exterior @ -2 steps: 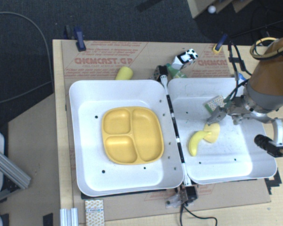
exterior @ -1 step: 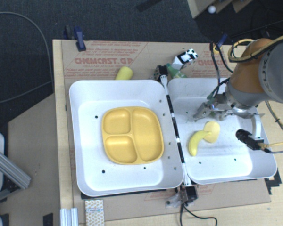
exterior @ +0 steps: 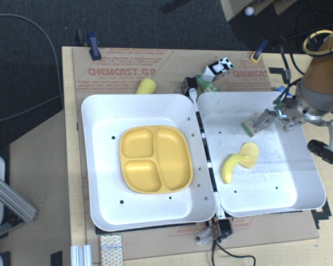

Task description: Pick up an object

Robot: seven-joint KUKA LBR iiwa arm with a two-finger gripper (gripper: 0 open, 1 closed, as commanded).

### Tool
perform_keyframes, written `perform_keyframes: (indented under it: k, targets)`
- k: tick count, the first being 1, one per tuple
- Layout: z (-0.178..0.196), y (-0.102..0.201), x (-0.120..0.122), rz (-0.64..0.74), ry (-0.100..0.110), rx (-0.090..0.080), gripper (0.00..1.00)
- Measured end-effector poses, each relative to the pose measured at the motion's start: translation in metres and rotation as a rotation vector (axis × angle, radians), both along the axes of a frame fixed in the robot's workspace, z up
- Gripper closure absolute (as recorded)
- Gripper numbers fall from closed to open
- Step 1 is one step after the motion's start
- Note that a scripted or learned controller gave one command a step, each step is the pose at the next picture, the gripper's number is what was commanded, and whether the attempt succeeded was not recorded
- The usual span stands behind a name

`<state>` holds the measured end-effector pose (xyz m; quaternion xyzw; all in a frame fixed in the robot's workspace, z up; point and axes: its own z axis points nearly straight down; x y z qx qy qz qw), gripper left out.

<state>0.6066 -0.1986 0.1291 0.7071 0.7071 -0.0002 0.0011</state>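
Two white bins on a bench, with the arm's gripper point(exterior: 250, 126) low over the right bin point(exterior: 299, 195).

The left bin point(exterior: 100, 204) holds a yellow divided plate point(exterior: 155, 159) at its centre, with bare floor on all sides. The right bin holds a yellow banana-shaped toy point(exterior: 238, 160) near its middle (towards the inner wall); the near and right parts of its floor lie open. The gripper hangs by the bin's far edge, apart from the toy; whether its fingers are open cannot be told. A yellow cylinder point(exterior: 146, 86) lies on the bench beyond the left bin.
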Motion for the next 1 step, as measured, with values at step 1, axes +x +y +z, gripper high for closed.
perform_keyframes:
  k: [1]
  targets:
    - [-0.0352, 0.047, -0.0011, 0.001, 0.003, 0.003, 0.0]
